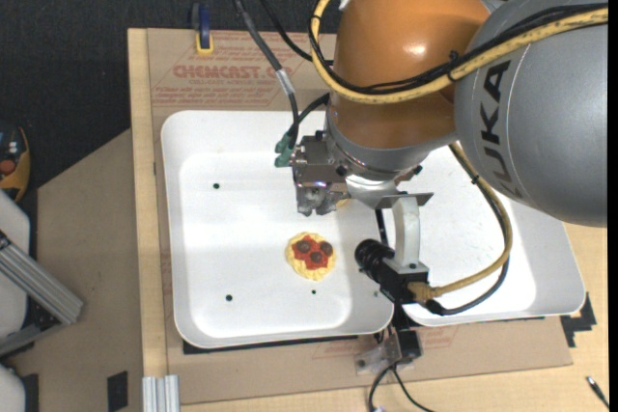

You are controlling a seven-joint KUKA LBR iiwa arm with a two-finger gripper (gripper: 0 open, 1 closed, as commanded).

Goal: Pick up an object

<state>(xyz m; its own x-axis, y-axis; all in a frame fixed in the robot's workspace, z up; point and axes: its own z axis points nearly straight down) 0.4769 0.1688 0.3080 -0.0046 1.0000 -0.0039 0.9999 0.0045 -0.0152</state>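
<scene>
A small round yellow toy with red and dark spots on top, like a little pizza (310, 256), lies in the left white bin (222, 236), near its front right part. My gripper (316, 200) hangs just above and slightly behind the toy, pointing down into the bin. The big orange and grey wrist covers most of the gripper from above. There is a short gap between the gripper's lower end and the toy, and nothing shows held in it.
The right white bin (483, 236) lies under the arm and is largely hidden by it. A black cable fitting (386, 270) with a yellow hose sits over the wall between the bins. Cardboard (154, 72) surrounds the bins.
</scene>
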